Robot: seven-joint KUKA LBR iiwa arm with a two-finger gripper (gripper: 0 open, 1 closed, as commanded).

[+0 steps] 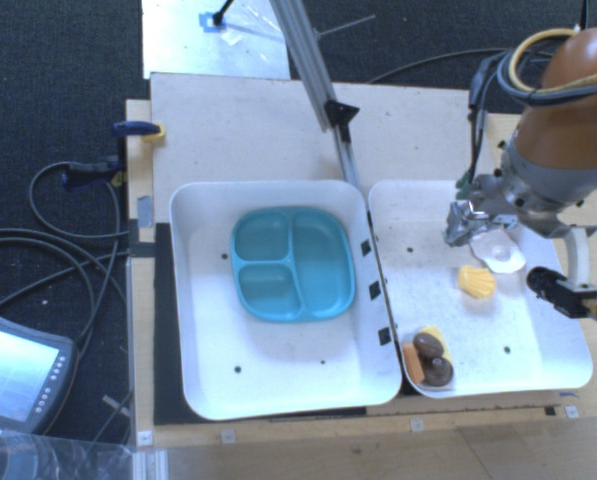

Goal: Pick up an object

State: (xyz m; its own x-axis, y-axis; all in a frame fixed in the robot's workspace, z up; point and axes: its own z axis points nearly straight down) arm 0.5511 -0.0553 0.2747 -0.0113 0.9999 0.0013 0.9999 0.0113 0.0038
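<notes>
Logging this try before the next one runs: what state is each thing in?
Tray: flat in the left bin, holding nothing.
Yellow piece: loose on the right bin floor, ungripped.
Brown pieces: at the right bin's front-left corner, touching.
Gripper: above the right bin, beside the yellow piece.

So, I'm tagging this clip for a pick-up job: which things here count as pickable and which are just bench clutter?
Job:
hand
yellow piece
brown pieces
clear white piece
right bin

Lying about:
blue divided tray in left bin
pendant
cables
clamp
</notes>
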